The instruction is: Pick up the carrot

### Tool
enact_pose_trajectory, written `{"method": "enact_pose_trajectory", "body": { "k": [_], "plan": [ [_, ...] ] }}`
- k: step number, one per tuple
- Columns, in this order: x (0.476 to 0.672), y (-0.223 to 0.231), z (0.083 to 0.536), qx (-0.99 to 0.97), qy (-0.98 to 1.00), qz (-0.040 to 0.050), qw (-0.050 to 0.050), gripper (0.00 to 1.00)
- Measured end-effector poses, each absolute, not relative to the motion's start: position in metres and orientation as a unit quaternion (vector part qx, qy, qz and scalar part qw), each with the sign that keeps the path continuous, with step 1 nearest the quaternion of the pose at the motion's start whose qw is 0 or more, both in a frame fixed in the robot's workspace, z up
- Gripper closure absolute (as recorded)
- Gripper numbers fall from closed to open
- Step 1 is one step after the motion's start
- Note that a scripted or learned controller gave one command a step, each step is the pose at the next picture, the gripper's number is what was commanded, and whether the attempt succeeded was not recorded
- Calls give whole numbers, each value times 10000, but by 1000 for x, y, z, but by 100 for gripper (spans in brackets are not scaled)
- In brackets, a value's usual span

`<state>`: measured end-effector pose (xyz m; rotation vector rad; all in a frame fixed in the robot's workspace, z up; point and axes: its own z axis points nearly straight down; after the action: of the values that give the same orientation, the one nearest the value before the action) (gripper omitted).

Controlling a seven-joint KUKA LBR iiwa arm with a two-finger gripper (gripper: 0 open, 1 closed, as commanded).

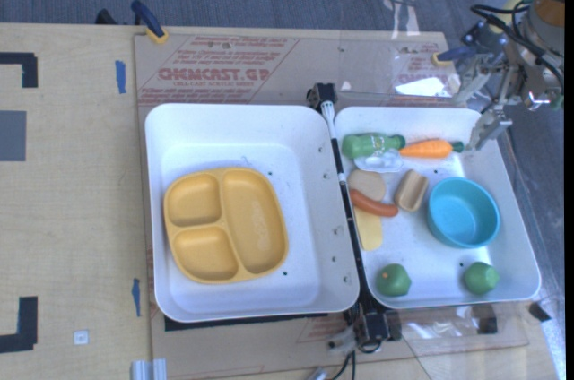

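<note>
While the gripper hangs at the right bin's two o'clock corner, finger spread unreadable, the carrot lies flat at its nine o'clock, apart, beside a green bottle.

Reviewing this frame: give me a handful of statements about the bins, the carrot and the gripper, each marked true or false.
1. The carrot lies in the right bin. True.
2. The yellow divided tray sits in the right bin. False: it is in the left bin.
3. The gripper has the carrot lifted off the bin floor. False: the carrot lies in the bin, with the gripper just beyond its green end.
4. The blue bowl stands nearer the camera than the carrot. True.
5. The carrot is inside the blue bowl. False: it lies apart from it.
</note>
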<state>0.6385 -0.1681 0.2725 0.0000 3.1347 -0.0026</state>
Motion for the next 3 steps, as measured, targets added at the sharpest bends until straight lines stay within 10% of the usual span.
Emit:
{"method": "enact_pose_trajectory", "body": {
  "k": [2, 3],
  "plan": [
    [660, -193, 97, 2774, 9607, -6, 20, 0],
    [658, -145, 89, 2653, 9642, -10, 5, 0]
  ]
}}
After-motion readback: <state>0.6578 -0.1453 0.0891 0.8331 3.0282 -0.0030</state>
